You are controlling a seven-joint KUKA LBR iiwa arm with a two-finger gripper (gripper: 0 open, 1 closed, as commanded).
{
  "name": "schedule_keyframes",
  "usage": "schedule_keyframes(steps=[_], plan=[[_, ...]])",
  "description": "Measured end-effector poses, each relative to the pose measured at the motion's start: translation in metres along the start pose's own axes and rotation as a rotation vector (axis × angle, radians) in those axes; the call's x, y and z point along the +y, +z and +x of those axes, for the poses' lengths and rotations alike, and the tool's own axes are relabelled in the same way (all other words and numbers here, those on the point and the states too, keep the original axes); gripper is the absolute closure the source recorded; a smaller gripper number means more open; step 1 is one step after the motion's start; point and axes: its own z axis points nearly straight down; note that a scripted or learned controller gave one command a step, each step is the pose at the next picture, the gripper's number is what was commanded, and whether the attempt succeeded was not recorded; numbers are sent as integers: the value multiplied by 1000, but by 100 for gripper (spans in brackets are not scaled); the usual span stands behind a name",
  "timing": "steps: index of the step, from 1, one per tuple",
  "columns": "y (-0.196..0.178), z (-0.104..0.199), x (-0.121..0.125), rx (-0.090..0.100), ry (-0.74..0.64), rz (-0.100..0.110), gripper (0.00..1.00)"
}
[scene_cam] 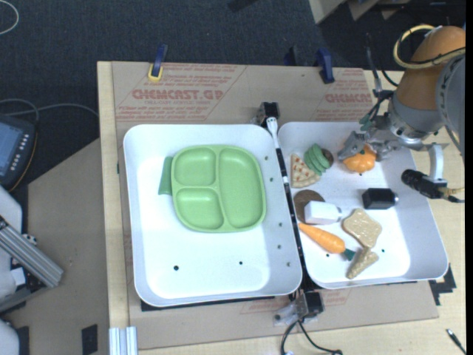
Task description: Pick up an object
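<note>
My gripper hangs low over the far side of the right bin, directly above a small orange fruit that lies on the bin floor. The gripper's tip touches or nearly touches the fruit's top. Left of the fruit lie a green ridged piece and a triangular cracker. Nearer the front lie a black block, a brown disc, a white block, a carrot, a toast slice and a small tan wedge.
The left bin holds a green divided plate with a darker green piece sticking out from under its left edge. The arm comes in over the right bin's far right corner. Blue and yellow clamps grip the bench's back edge.
</note>
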Motion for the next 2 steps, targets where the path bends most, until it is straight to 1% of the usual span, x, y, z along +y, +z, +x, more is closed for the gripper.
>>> schedule_keyframes(steps=[1, 2], plan=[[-62, -7, 3, -2, 2, -7, 100], [-107, -6, 8, -1, 2, -5, 100]])
